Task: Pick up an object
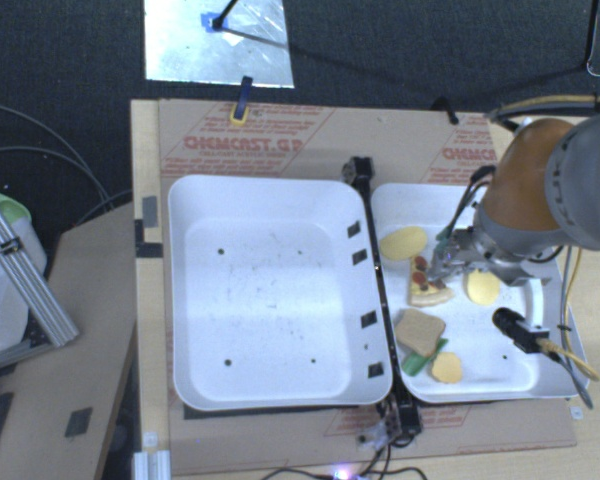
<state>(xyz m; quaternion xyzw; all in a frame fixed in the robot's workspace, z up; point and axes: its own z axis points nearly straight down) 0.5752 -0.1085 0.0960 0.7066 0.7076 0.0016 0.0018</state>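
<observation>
While the gripper (442, 265) hovers low, jaws' state unclear, pizza slice (429, 290) just below, long axis sideways.

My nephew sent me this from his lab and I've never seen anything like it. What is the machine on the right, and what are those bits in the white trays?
This is one picture from a camera fixed above a bench, looking down at a slant. The grey machine with the orange band is a robot arm reaching in from the right. Its hand hangs low over the right white bin. That bin holds small toy foods: a pizza slice just below the hand, a yellow oval piece, a yellow round piece, a tan bread-like slice, a green bit and another yellow round. The left bin sits beside it. Whether the hand grips anything is not clear.
</observation>
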